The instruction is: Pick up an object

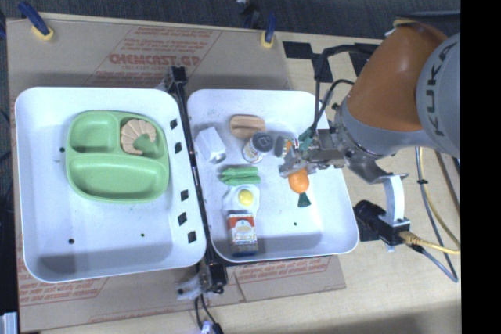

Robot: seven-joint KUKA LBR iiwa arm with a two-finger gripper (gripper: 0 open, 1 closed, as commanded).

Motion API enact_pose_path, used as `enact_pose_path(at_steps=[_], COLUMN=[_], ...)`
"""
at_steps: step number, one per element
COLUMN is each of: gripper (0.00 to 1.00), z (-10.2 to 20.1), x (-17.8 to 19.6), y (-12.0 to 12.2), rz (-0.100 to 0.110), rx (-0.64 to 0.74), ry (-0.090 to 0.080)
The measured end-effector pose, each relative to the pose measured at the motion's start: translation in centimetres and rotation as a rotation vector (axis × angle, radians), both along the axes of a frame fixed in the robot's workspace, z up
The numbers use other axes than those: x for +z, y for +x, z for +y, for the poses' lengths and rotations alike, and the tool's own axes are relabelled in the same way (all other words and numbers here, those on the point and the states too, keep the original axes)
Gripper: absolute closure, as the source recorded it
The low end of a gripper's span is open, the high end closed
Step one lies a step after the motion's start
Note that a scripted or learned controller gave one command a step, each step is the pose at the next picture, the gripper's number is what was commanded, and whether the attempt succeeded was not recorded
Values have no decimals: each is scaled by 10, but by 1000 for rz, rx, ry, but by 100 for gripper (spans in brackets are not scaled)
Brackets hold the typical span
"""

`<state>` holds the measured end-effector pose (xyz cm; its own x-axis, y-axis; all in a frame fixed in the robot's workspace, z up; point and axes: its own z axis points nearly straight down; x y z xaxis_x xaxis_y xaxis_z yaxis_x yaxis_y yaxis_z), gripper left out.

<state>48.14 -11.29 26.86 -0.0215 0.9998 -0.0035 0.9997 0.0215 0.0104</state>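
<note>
Orange toy carrot (pixel 299 184) lies just under my claw (pixel 296 162) in the right bin (pixel 333 238). Whether the claw is wide or narrow, I cannot tell. I should centre over the carrot, clear of the cup (pixel 261 143).

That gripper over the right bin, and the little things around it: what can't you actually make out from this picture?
- Gripper, camera view: its own body covers the fingers, so open or shut is unclear.
- Orange toy carrot: its top sits under the gripper, so contact is unclear.
- Small carton: label too small to read.
- Right bin: the arm hides its right rim.
</note>
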Motion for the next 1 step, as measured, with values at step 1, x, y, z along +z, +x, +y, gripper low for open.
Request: enact_pose_path(at_steps=[1], gripper=[100], z=[0], x=[10], y=[1], rz=[-5], rx=[5], ry=[-2])
